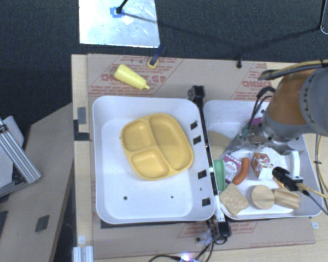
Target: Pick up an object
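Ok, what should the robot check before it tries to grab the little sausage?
1. Sausage in sight in the right bin: ok, it lies tilted between a small packet and the red and white carton.
2. Room around it: not ok, the neighbours sit close on both sides.
3. Gripper placed over the sausage: cannot tell, the arm covers the bin's upper part.
4. Fingers ready: cannot tell.
5. Nothing lying on top of the sausage: ok.
6. Left bin out of the way: ok, it holds the yellow divided plate, well apart.
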You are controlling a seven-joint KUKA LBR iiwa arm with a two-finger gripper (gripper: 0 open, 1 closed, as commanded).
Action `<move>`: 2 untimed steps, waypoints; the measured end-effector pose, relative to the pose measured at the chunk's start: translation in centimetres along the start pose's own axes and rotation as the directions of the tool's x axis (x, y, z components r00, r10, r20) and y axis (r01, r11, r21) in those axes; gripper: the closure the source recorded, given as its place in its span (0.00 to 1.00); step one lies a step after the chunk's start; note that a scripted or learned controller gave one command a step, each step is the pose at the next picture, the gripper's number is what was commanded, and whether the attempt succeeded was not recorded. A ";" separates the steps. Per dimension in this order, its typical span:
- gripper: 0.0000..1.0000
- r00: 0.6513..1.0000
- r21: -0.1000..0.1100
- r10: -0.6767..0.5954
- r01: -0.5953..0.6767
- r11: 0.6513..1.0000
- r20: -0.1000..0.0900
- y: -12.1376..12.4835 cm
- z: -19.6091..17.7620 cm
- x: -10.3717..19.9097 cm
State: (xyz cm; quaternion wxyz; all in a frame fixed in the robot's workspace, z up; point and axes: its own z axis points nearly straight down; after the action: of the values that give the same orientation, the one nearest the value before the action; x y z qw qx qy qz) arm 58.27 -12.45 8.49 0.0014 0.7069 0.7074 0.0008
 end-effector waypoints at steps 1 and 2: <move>1.00 1.000 -0.003 0.000 0.000 1.000 0.000 0.1 -1.1 0.0; 1.00 1.000 -0.005 -0.002 0.002 1.000 0.001 0.1 -7.5 -0.4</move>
State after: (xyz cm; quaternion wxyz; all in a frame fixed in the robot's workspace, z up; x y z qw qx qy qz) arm 58.35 -12.89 16.00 0.0034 0.7061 0.7081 0.0021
